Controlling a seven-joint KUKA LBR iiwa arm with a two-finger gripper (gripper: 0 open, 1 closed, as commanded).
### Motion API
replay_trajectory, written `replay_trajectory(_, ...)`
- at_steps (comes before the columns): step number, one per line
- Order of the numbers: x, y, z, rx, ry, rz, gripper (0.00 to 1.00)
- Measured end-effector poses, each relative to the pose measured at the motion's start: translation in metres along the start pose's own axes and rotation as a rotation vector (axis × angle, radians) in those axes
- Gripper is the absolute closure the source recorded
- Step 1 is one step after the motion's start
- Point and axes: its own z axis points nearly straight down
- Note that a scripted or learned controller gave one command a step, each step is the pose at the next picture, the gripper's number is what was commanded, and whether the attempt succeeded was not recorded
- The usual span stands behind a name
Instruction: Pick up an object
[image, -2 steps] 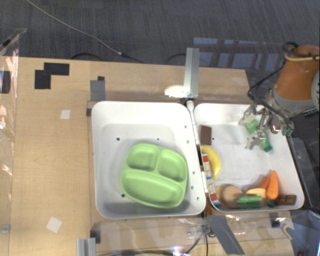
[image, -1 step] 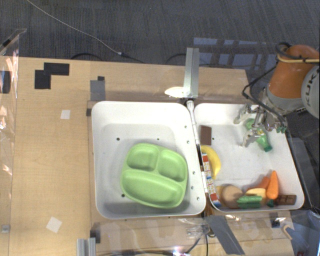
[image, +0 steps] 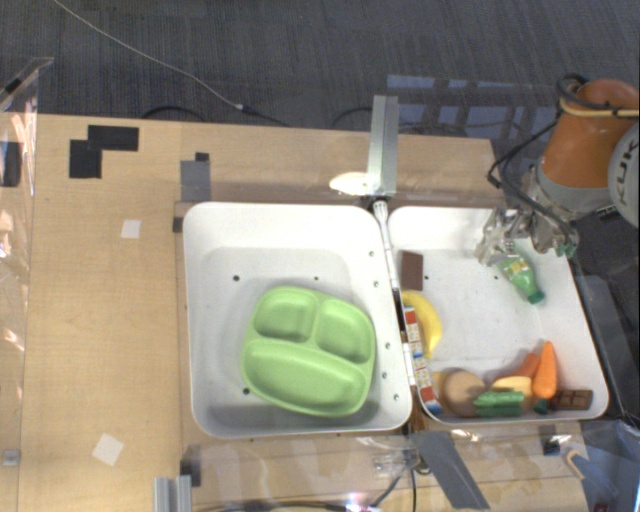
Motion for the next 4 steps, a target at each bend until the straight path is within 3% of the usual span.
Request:
replay_trajectory(1, -0.001, -0.017, -0.139, 0.002, -0.005, 0.116, 1.0)
replay_trajectory(2, -0.003, -0.015, -0.147, 0.0, -0.006, 0.112, 1.0)
replay_trajectory(3, 0.01, 0.014, -0.179, -0.002, 0.009, 0.342, 1.0)
replay_trajectory(4, 0.007, 0.015, -0.192, -0.001, -0.002, 0.338, 1.0)
